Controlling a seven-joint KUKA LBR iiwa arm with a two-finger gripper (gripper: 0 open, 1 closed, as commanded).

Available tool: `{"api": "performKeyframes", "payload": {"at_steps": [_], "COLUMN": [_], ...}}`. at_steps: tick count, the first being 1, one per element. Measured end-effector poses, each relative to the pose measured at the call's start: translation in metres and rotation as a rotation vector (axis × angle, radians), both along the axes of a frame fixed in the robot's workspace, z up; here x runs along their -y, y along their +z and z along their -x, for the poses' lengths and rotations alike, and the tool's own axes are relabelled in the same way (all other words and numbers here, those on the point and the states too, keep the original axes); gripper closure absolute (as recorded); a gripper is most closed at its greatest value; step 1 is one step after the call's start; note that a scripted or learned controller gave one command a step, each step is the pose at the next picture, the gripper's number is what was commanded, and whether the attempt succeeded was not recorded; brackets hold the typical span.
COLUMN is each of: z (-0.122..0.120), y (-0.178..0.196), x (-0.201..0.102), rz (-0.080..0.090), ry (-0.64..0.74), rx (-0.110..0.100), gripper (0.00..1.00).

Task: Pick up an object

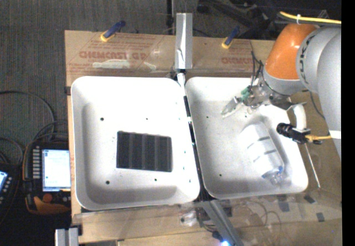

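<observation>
A: Item 1, nearest us: clear plastic bottle (pixel 265 153), right bin (pixel 208 145); lies flat on the floor, front-right part; cap end toward the front-right corner, base toward the bin centre; long axis runs diagonal, upper-left to lower-right in the camera view.

B: Item 2, same depth, left bin (pixel 89 128): dark ribbed slab (pixel 144 151), flat, centre-front; well apart from the arm; we don't rate it as the target.

A: Agreed. Item 3, further back: gripper (pixel 239 101), back half of right bin, above the floor; tips aim left and a bit toward the front. Jaw state: we can't tell; too small, blurred w/ cabling.

B: Anything between the fingers?

A: Nothing we can make out; a pale sliver sits at the tip, could be finger or scrap; unresolved.

B: Key relation, then?

A: Bottle lies toward the front and to the right of the gripper, near but not touching; we judge the wrist must come forward over the bottle's middle, and close across the diagonal axis, not along it.

B: Item 4, farthest: arm (pixel 310 61), grey w/ orange band, reaching in from the right.
</observation>
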State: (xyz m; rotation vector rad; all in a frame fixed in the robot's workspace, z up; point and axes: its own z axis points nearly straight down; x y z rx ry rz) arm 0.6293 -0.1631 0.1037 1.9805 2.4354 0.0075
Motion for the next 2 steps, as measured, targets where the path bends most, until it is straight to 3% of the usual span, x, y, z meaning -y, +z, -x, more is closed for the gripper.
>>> {"api": "performKeyframes", "payload": {"at_steps": [1,2], "z": [-0.004,0.030], "y": [-0.013,-0.012], "x": [0.030,0.042], "rz": [0.009,0.009], "ry": [0.165,0.176], "rx": [0.006,0.007], "gripper": [0.00,0.00]}}
